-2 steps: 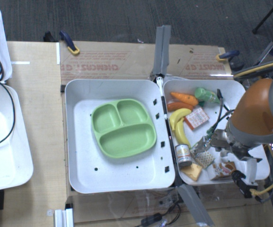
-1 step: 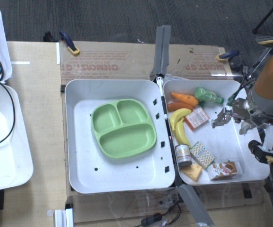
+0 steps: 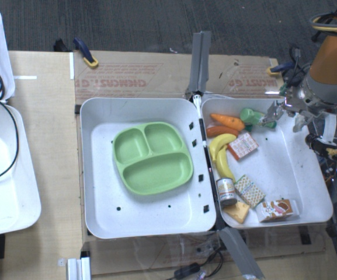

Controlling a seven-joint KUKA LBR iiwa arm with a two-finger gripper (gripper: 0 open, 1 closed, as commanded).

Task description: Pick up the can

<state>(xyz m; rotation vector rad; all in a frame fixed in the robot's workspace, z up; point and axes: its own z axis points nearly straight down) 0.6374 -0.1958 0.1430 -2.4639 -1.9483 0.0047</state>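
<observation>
Your arm reaches in from the right over the far corner of the right bin (image 3: 308,174), its gripper (image 3: 271,119) hanging just beside a green item (image 3: 250,116) at the bin's back wall; whether it is open or closed you cannot tell from this slant. The can (image 3: 225,191) you are after lies well apart from it, on its side against the bin's left wall near the front, label up, wedged between a banana (image 3: 221,154) above and a yellow wedge (image 3: 237,212) below, with a patterned packet (image 3: 249,190) touching its right flank. That crowding likely explains the difficulty: you would judge a clean approach needs the fingers to straddle the can across its short axis, with the wall on one side and the packet on the other. Two carrots (image 3: 223,125), a red-and-white box (image 3: 242,146) and a small carton (image 3: 278,210) share the same bin. The left bin (image 3: 98,174) carries a green divided plate (image 3: 153,157), flat and centred. Both bins sit on a pale wooden bench (image 3: 45,80) over printed cardboard (image 3: 139,76), a blue clamp (image 3: 84,52) at its back edge, dark carpet beyond, and a white tub (image 3: 4,174) with black cable at the left.
</observation>
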